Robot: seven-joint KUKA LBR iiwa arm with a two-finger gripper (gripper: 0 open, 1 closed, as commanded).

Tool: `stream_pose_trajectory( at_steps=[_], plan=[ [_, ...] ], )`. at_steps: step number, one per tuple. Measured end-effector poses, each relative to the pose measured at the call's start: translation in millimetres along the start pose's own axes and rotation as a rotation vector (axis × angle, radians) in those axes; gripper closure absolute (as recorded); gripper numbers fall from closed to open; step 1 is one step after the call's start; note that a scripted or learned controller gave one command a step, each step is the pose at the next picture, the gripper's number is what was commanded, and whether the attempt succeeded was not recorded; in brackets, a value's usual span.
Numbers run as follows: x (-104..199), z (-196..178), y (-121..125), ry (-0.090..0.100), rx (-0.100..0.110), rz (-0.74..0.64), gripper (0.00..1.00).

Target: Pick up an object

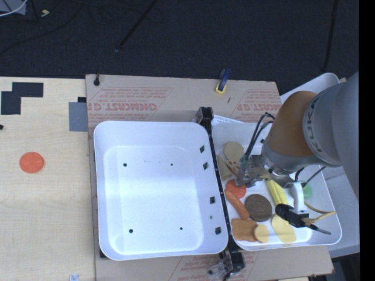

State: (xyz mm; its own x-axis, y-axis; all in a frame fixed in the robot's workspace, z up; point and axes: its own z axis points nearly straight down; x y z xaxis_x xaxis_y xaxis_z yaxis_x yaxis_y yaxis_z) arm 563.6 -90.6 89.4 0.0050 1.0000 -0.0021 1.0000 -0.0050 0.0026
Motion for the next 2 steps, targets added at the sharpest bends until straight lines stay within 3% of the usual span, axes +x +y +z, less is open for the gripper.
stream_pose_trajectory(
  at_steps=[1, 2],
  plan=[
    [-7, -57, -30, 0.002, 0.002, -0.003, 1.0],
    [41, -101, 20, 0.003, -0.001, -0.01, 1.0]
  ],
)
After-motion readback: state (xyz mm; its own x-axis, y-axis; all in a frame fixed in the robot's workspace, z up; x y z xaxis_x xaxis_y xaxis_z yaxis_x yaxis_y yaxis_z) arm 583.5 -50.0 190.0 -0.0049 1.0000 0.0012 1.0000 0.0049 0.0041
